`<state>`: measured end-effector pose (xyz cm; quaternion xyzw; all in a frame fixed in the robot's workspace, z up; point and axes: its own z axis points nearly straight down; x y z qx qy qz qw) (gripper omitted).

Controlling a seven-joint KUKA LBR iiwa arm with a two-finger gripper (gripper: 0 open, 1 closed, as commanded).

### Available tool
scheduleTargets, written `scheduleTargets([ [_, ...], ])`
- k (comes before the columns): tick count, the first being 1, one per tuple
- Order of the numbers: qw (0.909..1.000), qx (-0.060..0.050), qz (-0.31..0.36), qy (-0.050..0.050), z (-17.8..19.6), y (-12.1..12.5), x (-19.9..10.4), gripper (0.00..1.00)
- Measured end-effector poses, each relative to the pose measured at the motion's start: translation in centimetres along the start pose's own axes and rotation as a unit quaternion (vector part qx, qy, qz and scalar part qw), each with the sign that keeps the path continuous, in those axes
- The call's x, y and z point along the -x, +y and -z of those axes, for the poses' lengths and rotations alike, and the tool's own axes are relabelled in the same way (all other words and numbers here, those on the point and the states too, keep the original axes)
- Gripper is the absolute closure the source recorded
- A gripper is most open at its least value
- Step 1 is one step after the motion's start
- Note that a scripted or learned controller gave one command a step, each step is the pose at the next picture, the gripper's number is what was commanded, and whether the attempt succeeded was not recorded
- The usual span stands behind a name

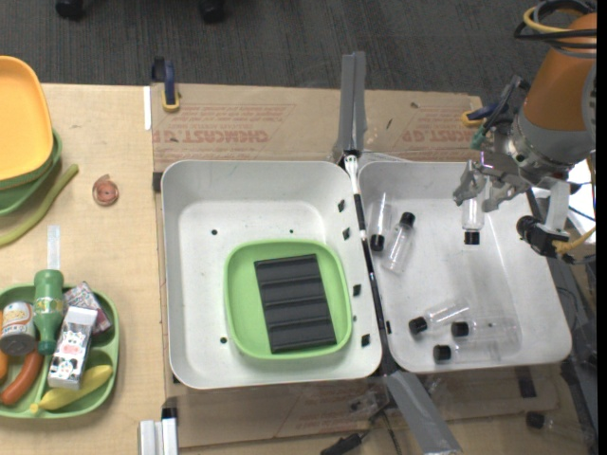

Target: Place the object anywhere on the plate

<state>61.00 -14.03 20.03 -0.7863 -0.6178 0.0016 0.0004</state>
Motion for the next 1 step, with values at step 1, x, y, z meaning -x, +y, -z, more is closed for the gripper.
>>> scheduleTargets([
  [1,1.0000,0.000,0.000,0.000,0.01,0.00,0.00,0.00],
])
